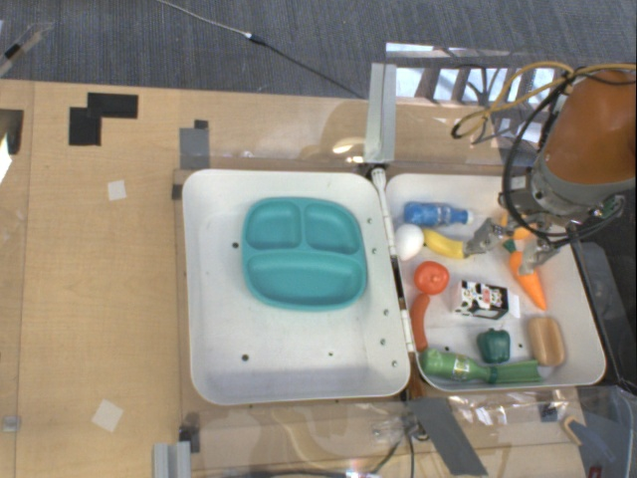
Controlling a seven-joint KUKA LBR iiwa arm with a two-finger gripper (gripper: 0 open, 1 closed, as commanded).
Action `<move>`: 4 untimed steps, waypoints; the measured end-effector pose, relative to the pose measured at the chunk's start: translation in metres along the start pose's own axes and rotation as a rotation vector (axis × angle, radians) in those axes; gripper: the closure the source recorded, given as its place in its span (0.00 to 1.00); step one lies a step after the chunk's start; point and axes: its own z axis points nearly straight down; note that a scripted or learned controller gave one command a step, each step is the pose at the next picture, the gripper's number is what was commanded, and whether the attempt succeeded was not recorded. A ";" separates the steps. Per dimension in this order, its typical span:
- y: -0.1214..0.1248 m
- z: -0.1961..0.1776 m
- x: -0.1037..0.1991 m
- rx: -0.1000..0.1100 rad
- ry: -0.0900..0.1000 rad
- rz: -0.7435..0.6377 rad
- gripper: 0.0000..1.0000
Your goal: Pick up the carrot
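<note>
Two white bins sit side by side on the desk (pixel 90 297). The left bin (pixel 214 366) carries a teal divided plate (pixel 304 252). The right bin (pixel 587 361) is crowded with toy food.

The carrot (pixel 530 282) lies toward the right side of the right bin, its orange body pointing down and a little right, its thick end up under the arm. Just left of it we see a black-and-white carton (pixel 485 300); below it a tan bread roll (pixel 545 340). A yellow banana (pixel 444 244) and a blue bottle (pixel 435 213) lie further left; a white egg (pixel 409 239) and a tomato (pixel 432 277) sit near the divider.

The claw (pixel 510 246) hangs over the carrot's top end with its fingers spread, one on the banana side and one on the carrot. Nothing sits between them that we can confirm as gripped.

Our judgement: the step in hand is the descent and closing. The fingers look set toward the carrot's upper end rather than its middle. We would shift slightly down along the carrot, so the fingers straddle the thicker part across its width. The tapered shape may slip out if pinched near the tip. We would keep clear of the carton on the left, close firmly, then lift straight up and check the carrot comes with it.
</note>
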 end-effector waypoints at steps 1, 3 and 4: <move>-0.037 0.021 0.013 0.026 -0.014 0.125 0.00; 0.048 0.026 0.029 0.034 -0.017 -0.291 0.00; 0.032 0.032 0.021 0.008 -0.021 -0.683 0.00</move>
